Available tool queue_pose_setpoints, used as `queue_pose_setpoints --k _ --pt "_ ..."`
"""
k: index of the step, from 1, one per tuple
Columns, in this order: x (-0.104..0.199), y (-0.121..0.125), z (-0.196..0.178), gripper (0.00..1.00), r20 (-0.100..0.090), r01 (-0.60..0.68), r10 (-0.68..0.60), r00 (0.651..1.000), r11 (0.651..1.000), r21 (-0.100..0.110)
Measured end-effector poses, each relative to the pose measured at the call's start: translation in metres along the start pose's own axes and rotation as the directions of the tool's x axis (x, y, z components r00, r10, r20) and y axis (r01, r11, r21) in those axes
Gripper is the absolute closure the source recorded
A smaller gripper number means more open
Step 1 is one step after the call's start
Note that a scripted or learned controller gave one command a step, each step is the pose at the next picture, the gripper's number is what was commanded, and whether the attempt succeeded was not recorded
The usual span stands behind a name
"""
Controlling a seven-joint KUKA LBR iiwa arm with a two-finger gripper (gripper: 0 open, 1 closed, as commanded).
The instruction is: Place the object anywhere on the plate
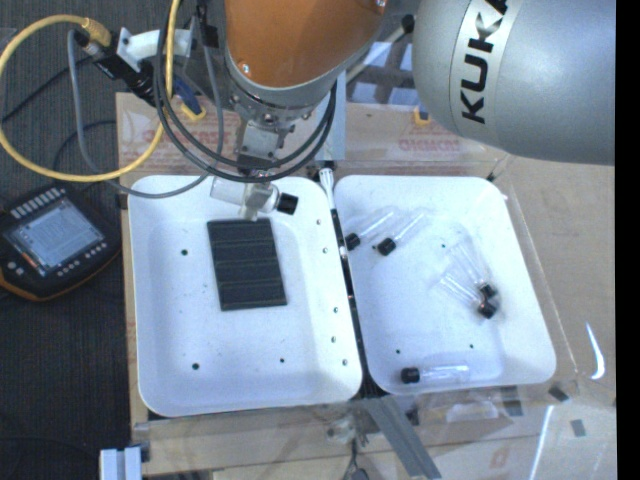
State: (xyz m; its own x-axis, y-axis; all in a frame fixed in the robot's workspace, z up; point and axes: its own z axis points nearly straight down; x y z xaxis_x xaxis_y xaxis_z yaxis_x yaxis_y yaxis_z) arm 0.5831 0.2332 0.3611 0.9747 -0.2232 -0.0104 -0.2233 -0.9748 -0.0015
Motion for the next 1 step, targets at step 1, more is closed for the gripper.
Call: queue_pose_setpoints --k 1 --pt "-0.0066 0.0014 0.0670 1.00 0.000 0.020 -0.020 1.000 1.000 -0.001"
